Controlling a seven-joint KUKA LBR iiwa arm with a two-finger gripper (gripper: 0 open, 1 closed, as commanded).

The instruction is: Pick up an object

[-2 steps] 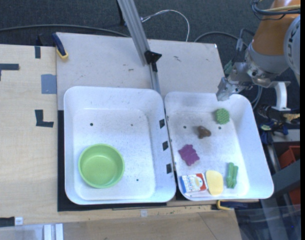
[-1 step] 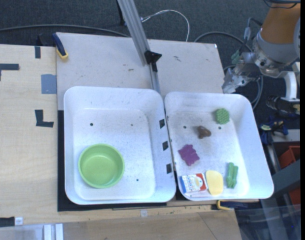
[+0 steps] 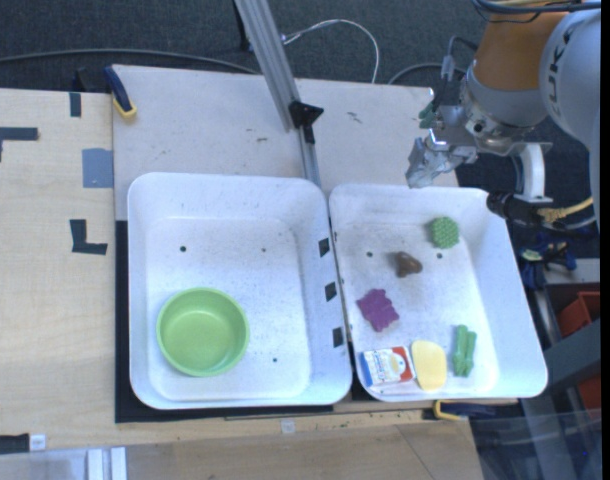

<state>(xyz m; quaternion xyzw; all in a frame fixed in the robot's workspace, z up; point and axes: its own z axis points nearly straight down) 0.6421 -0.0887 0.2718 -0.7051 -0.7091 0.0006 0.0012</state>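
My gripper [image 3: 425, 171] hangs above the far rim of the right bin [image 3: 505, 298], with nothing visible between its fingers. Below it in that bin lie a round green bumpy object [image 3: 444, 232], a small brown lump [image 3: 407, 264] and a purple block [image 3: 378, 309]. Along the bin's near edge sit a red-and-white packet [image 3: 387, 366], a yellow piece [image 3: 429, 364] and a green stick-like piece [image 3: 464, 350]. A green bowl [image 3: 202, 331] rests in the near-left part of the left bin [image 3: 145, 268].
A slanted grey metal pole [image 3: 275, 53] with a black clamp crosses behind the bins. Cables run over the bench at the back. The arm's orange-banded wrist [image 3: 530, 38] fills the upper right, with more hardware beside the right bin.
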